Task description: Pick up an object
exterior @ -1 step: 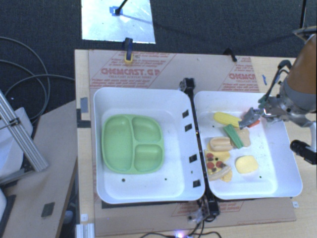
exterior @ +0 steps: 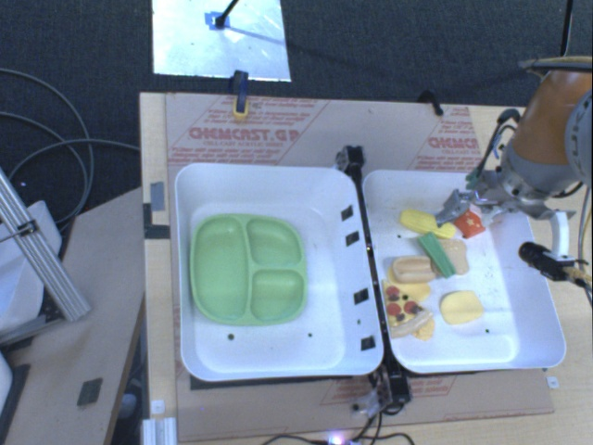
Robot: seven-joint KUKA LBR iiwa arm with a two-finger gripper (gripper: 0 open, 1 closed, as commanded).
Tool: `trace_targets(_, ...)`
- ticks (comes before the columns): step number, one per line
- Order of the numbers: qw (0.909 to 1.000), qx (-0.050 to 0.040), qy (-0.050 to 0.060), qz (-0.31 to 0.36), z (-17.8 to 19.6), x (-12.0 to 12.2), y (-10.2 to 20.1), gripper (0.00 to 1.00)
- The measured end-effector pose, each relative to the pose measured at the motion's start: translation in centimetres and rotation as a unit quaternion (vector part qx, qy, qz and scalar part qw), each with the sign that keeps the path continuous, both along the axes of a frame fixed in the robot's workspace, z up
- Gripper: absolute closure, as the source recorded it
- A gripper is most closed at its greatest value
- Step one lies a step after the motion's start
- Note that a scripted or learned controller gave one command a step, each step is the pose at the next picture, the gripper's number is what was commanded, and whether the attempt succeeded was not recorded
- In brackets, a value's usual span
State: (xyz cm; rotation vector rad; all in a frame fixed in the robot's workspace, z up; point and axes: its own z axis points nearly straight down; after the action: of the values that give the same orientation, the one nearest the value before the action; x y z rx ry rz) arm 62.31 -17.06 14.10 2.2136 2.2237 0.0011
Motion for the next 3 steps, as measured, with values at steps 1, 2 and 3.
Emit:
trace_targets(1, 1.0000, 0.0018, 0.003, 0.000, -5.9, 4.6, -3.6, 0.00)
trace_targets(2, 1.0000, 0.0003, 0.000, 0.002, -5.6, 4.6, -3.5, 0.00)
trace_targets(3, 1.0000, 0.0005, 0.002, -0.001, -5.6, 1.6, -3.6, 0.00)
